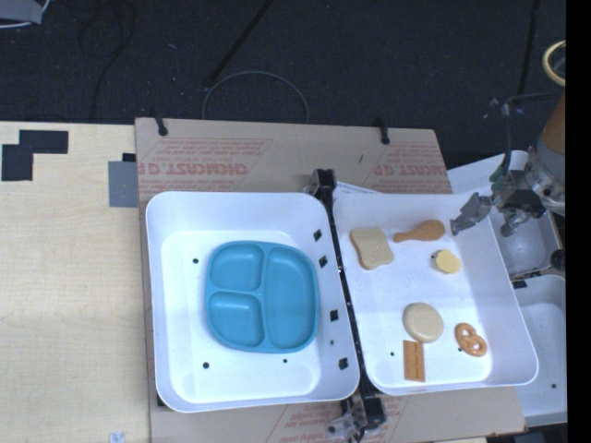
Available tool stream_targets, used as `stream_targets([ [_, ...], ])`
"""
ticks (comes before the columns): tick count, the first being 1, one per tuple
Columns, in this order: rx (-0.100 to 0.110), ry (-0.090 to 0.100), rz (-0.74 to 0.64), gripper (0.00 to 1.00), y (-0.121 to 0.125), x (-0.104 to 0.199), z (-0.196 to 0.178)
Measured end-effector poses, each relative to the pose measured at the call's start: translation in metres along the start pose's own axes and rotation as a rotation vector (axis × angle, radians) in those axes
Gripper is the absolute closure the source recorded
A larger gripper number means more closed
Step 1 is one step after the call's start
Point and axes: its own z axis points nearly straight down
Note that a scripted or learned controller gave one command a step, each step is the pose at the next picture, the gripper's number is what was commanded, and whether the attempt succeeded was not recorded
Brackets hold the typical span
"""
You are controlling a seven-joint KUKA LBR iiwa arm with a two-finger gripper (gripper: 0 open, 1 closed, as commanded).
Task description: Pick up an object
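Two white bins are seen side by side at frame centre. The left bin holds a blue divided plate, lying flat in the middle.

The right bin holds six small food items, all apart from each other:
- toast slice, upper left of the bin
- drumstick, just right of the toast, near the top edge
- small yellow round piece, right of centre
- round beige biscuit, lower centre
- orange cracker stick, just below the biscuit
- pretzel, lower right

The gripper is seen at the right edge of the frame, over the upper right rim of the right bin. Nothing is seen between its fingers; whether it is open or closed cannot be told. None of the items is touched by it; the drumstick and the yellow piece are nearest.
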Motion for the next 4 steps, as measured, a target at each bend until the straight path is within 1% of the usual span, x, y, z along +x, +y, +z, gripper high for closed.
stream_targets([
  [1,-0.013,-0.003,-0.002,0.0,0.002,0.0,-0.008],
  [2,-0.01,-0.002,-0.004,0.0,0.006,0.007,0.039],
  [3,-0.007,-0.001,-0.003,0.0,0.008,0.006,0.103],
  [4,-0.01,-0.002,-0.003,0.0,0.008,0.007,0.151],
])
